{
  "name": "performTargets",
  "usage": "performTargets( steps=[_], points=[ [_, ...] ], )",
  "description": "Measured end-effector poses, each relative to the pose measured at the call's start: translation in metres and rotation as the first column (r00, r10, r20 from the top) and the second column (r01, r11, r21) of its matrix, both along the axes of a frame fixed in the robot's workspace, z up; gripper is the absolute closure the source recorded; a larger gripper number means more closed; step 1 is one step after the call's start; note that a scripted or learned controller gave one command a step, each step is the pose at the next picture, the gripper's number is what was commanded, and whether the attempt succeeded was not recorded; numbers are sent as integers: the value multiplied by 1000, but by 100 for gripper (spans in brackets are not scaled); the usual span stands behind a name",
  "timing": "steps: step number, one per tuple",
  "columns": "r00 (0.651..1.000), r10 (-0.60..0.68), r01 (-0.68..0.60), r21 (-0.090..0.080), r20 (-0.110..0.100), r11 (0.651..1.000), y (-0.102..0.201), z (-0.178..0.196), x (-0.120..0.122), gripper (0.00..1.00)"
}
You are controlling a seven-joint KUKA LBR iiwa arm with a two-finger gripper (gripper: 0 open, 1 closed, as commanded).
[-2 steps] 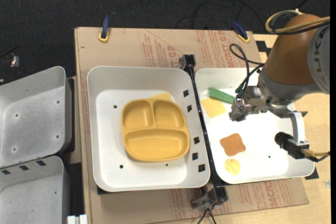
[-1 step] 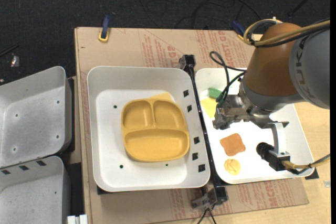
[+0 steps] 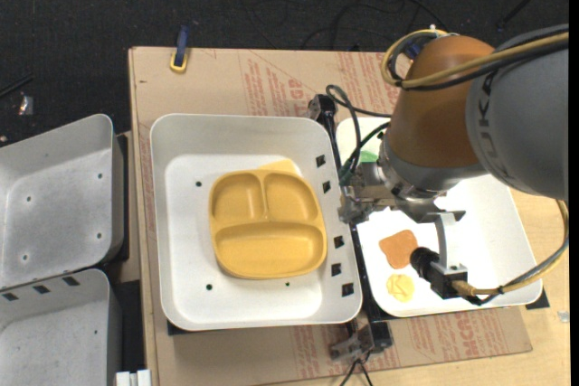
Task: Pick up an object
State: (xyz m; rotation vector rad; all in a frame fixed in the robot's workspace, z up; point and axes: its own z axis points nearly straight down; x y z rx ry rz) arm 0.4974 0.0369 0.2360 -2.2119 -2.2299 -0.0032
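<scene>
- Orange flat piece of what looks like soft rubber or foam (image 3: 398, 246), roughly square with rounded corners, lies on the floor of the right white bin (image 3: 493, 221), toward its near-left part. I take it as the likeliest thing to pick, being nearest the arm's wrist.
- Just on the near side of it sits a small yellow rounded object (image 3: 400, 287), close to the bin's near edge. The two are near each other but apart.
- I judge the orange piece to be light and thin, perhaps a little bendy. Lying flat, it gives little edge to pinch; I would come straight down and close across its narrower span, expecting it may slide on the smooth bin floor.
- The yellow object looks lumpier and so easier to grip around its sides, though it could roll or skid.
- My gripper (image 3: 362, 194) is under the grey arm with the orange band (image 3: 452, 113), over the wall between the two bins, by the right bin's left edge. The wrist hides it, so I cannot tell how it stands or whether it has hold of anything.
- A dark bracket with cabling (image 3: 439, 271) hangs beside the orange piece on its right.
- The left white bin (image 3: 181, 158) holds a yellow plastic divided tray (image 3: 268, 224) with three compartments, well apart from the small things.
</scene>
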Motion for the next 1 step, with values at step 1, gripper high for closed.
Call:
performTargets(
  steps=[1],
  points=[
    [1000, 2, -2, 0, -2, 1000, 60, 2, -16, 100]
  ],
)
